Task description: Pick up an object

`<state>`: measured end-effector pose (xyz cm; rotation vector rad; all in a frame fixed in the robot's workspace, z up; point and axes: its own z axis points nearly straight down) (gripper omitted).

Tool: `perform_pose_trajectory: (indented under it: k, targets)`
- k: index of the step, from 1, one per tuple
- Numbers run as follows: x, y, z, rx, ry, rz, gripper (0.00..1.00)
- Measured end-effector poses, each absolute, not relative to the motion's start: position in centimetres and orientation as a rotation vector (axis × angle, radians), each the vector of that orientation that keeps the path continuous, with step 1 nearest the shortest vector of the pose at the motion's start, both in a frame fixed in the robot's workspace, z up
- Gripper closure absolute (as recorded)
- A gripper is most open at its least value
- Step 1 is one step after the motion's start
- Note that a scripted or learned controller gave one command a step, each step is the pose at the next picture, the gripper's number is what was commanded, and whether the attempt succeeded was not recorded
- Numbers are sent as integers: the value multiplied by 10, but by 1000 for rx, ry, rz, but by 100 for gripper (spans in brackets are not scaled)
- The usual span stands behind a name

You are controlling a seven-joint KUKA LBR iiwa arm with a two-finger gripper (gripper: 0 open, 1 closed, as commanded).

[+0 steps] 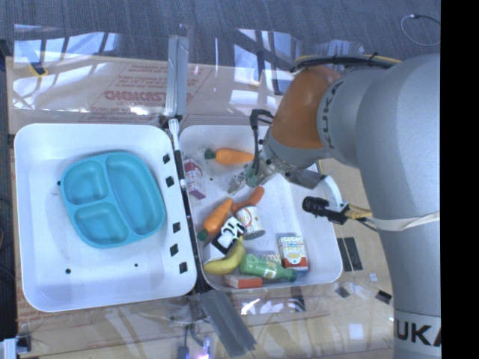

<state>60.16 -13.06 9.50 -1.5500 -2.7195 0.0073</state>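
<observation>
My gripper (248, 178) hangs low in the right bin (320, 239), its tip just above a small orange carrot (254, 196). Whether anything sits between its fingers is hidden by the wrist. A larger carrot (218, 215) lies to the lower left of it, and another carrot (230, 156) lies near the bin's back wall. Further forward are a white can with a black label (238, 227), a banana (227, 261), a green bottle (266, 268) and a small juice carton (293, 251).
The left bin (37, 223) holds a blue sectioned plate (112, 197). A small red-and-white packet (194, 179) lies by the right bin's left wall, and a flat red item (243, 281) by its front wall. The arm's bulk covers the right bin's back right corner.
</observation>
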Motion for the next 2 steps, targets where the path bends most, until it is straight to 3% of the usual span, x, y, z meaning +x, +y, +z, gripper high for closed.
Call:
perform_pose_trajectory:
  k: [1,2]
  targets:
    - [602,-131,95,-1550,-2720,8,0]
    - [602,-130,102,-1542,-2719,11,100]
